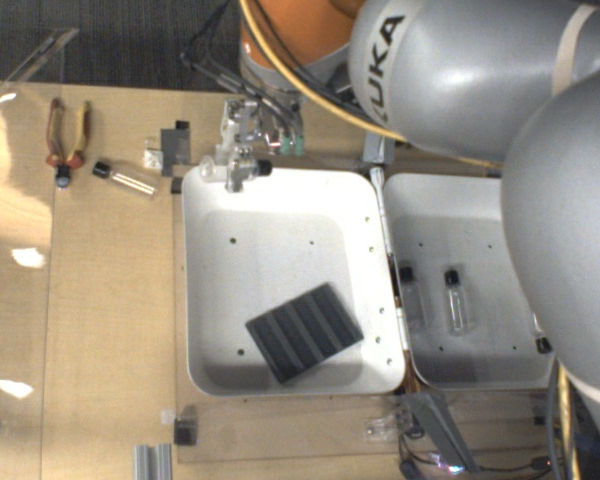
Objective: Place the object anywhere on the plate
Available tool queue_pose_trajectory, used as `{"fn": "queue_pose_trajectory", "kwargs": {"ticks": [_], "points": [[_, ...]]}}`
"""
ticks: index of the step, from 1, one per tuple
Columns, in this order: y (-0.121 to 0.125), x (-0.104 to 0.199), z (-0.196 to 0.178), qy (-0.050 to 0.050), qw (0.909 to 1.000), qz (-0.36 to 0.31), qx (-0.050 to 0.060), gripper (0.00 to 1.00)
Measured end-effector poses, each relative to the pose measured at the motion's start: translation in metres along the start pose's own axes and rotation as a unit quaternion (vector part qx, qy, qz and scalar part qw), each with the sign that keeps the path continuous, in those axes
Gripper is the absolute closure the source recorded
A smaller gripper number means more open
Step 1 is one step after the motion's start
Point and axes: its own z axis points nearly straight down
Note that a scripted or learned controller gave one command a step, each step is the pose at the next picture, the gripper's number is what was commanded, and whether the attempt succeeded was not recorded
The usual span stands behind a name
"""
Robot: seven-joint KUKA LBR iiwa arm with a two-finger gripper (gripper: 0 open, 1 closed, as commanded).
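A dark grey ribbed plate (303, 331) lies tilted near the front of the left bin (210, 268). A small clear vial with a black cap (457, 301) lies in the right bin (500, 218). A second small clear vial (410, 293) rests against that bin's left wall. My gripper (240, 168) hangs over the back left corner of the left bin, far from the plate and from both vials. The large grey arm covers the upper right of the view.
On the bench left of the bins lie red-handled pliers (67, 136), a clear vial (127, 177) and a small black block (177, 144). Another black block (185, 430) and a metal piece (152, 460) sit by the front edge.
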Motion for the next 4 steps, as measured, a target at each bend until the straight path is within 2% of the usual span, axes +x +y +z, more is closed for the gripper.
{"fn": "queue_pose_trajectory", "kwargs": {"ticks": [1,2,3,4], "points": [[-0.001,-0.003,0.076,0.002,0.9966,0.082,0.001,1.0],[0.0,-0.004,0.017,0.0,0.9989,0.046,0.0,1.0],[-0.008,-0.003,0.12,0.003,0.9711,0.239,0.002,1.0],[0.0,0.001,0.0,0.0,0.987,0.161,0.001,1.0]]}}
